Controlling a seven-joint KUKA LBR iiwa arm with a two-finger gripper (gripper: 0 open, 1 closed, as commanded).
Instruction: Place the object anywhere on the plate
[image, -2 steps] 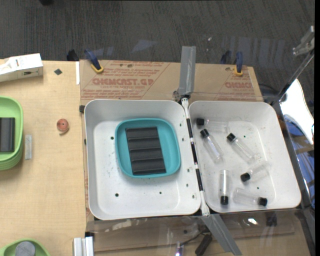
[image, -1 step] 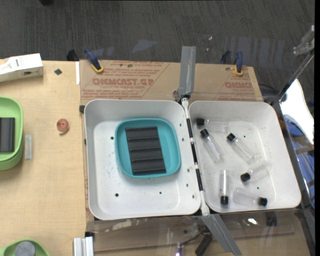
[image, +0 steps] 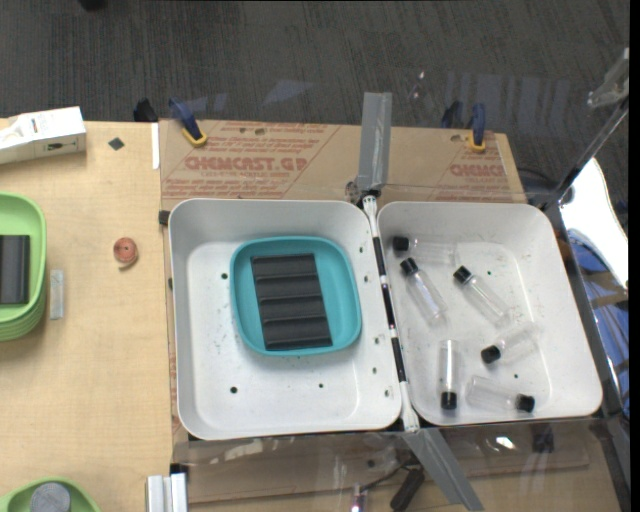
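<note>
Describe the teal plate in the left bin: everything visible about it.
The teal plate is a rounded square with a raised rim, of what looks like plastic. It lies flat in the left bin, a little above and right of the middle, away from the walls. A dark ribbed block of about four ridges covers most of its middle. None of the vials in the right bin touches it.

Pale glossy shape (image: 600, 215) with blue beneath at the right edge, identity unclear
</note>
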